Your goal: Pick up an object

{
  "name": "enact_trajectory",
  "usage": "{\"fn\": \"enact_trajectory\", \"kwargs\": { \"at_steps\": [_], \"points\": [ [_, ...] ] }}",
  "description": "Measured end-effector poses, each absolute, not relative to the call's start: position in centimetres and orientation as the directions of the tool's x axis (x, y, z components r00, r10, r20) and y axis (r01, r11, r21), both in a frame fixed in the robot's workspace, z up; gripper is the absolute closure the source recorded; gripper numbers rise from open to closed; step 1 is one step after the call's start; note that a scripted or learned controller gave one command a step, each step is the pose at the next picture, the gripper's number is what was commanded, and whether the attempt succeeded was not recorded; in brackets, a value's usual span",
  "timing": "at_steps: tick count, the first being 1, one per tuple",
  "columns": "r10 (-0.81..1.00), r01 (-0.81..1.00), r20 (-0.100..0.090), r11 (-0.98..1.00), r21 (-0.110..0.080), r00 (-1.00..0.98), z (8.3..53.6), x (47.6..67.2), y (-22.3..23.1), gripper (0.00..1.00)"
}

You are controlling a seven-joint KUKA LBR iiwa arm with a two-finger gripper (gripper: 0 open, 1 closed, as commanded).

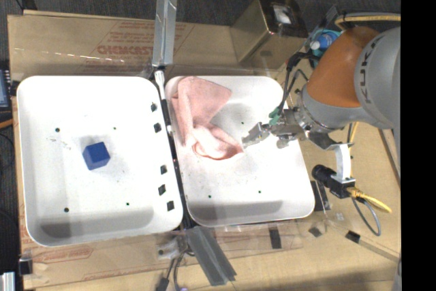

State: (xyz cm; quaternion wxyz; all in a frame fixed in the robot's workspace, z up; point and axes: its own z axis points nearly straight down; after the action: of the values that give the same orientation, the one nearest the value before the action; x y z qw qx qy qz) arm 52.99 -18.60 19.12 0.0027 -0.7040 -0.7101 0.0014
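Pink cloth point(201, 120) lies crumpled in right bin point(272, 197), against its left wall. Hand point(249, 138) low over bin, tip at cloth's right edge; grip state unclear from here. Blue cube point(97, 155) sits alone in left bin point(41, 146).

Partial "KUK" on arm point(381, 78); cardboard point(102, 44) print illegible.

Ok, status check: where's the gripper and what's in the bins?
Gripper over right bin, tips beside crumpled pink cloth. Small blue cube alone in left bin. Nothing in the way.
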Motion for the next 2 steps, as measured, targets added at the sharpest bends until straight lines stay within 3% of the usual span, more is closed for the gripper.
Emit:
{"fn": "enact_trajectory", "kwargs": {
  "at_steps": [1, 2],
  "points": [
    [0.999, 0.999, 0.001, 0.039, -0.007, -0.039, 10.8, 55.5, -14.0, 0.00],
    [0.932, 0.932, -0.001, 0.362, -0.001, -0.362, 17.7, 58.6, -14.6, 0.00]
  ]
}}
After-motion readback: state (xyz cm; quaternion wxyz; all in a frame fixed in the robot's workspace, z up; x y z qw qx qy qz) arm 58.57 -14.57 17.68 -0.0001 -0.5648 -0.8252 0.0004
